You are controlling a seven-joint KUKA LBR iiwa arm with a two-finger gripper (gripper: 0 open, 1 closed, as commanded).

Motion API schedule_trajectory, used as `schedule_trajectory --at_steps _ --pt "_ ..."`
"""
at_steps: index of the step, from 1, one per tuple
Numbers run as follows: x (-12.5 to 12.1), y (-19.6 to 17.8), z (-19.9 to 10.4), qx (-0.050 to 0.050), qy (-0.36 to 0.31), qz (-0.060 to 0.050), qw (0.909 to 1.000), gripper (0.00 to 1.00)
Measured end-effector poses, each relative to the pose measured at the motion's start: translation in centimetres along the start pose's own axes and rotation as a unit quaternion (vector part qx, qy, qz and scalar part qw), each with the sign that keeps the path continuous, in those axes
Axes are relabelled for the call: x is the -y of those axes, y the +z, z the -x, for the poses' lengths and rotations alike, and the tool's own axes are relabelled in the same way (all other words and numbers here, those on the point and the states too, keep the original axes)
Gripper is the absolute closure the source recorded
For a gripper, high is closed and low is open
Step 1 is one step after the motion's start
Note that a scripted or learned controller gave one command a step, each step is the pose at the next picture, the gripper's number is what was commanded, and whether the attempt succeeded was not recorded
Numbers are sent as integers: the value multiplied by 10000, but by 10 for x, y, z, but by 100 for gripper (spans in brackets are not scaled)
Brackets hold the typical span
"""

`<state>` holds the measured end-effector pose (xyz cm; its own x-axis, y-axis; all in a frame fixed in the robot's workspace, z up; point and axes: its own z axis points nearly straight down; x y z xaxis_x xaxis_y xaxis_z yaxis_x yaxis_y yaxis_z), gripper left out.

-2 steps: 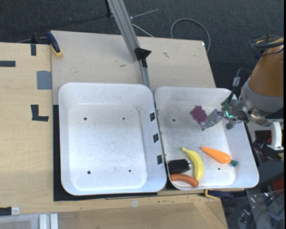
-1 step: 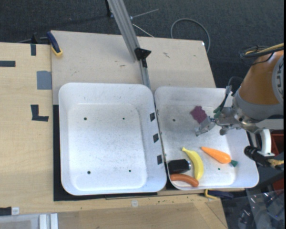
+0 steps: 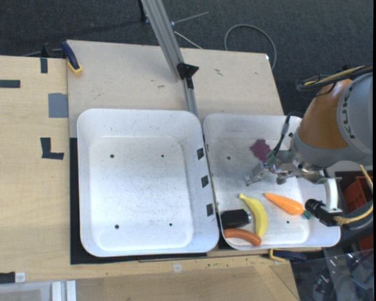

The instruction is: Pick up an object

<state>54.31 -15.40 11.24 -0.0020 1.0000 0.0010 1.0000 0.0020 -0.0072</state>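
A: Where do you see the tool point(image 3: 258, 175)?

B: Low over the right bin point(image 3: 238, 130), right of centre in the frame, just below a purple piece point(image 3: 260, 148). You can't tell how far it is open, or whether it has anything.

A: And the things to pick?

B: Lower right of that bin: a banana point(image 3: 257, 212), an orange carrot point(image 3: 285, 203) to its right, a black block point(image 3: 234, 218) and a red sausage point(image 3: 242, 236) by the bottom rim. The left bin point(image 3: 138, 180) sits beside it.
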Motion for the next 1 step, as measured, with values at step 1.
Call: schedule_trajectory --at_steps 1 --pt "0 24 0 10 3 28 10000 0"
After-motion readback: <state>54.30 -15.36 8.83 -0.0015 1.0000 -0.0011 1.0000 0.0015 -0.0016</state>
